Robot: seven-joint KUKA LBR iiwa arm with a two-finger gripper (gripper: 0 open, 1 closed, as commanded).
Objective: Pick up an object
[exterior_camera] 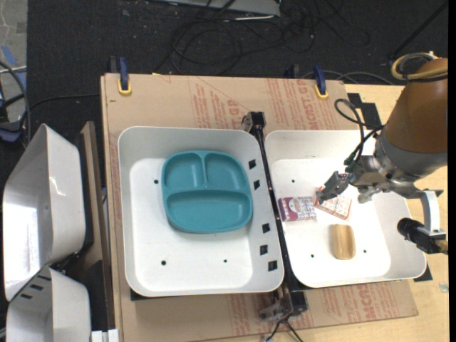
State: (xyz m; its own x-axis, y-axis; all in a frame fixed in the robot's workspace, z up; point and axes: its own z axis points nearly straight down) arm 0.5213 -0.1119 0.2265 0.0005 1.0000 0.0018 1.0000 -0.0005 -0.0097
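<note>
In the right bin (306, 148) lie three objects: a purple and white packet (297, 209) near the left wall, a small red and white packet (338, 205) just right of it, and a tan oblong block (343, 241) below them. My gripper (332, 188) reaches in from the right and hovers at the upper left edge of the red and white packet. Nothing shows between its fingers. In the left bin (135, 219) sits a teal divided plate (207, 191).
The arm's grey body and orange band (420, 120) cover the right bin's upper right corner. A black divider (269, 205) runs between the bins. More white bins (39, 198) stand off the bench at the left. Cables lie on the dark floor behind.
</note>
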